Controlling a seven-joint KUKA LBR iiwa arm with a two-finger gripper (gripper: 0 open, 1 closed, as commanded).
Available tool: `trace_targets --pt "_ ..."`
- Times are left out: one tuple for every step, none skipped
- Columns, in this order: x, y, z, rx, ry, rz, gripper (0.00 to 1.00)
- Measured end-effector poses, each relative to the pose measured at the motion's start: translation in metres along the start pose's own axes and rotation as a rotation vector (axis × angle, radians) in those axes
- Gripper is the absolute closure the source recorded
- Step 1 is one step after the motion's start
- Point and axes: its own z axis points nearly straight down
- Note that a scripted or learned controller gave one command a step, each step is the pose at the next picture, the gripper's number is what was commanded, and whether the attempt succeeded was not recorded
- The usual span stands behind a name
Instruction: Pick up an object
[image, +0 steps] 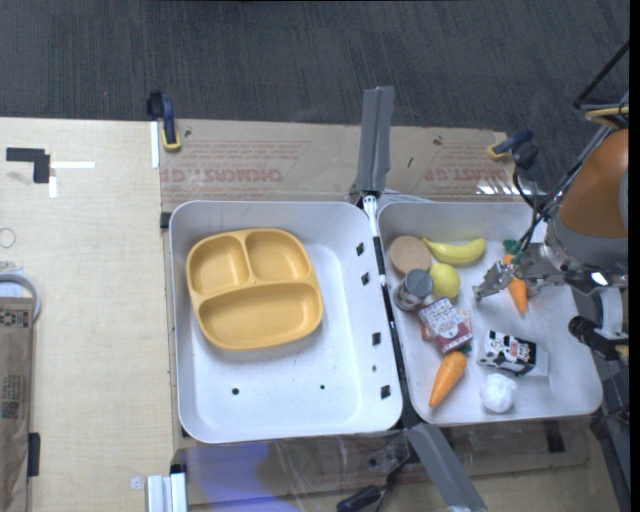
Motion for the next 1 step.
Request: trace_targets --pt "-0.0020 -0.0006 -0.0057 0.004 -0.002 0.002 1.00"
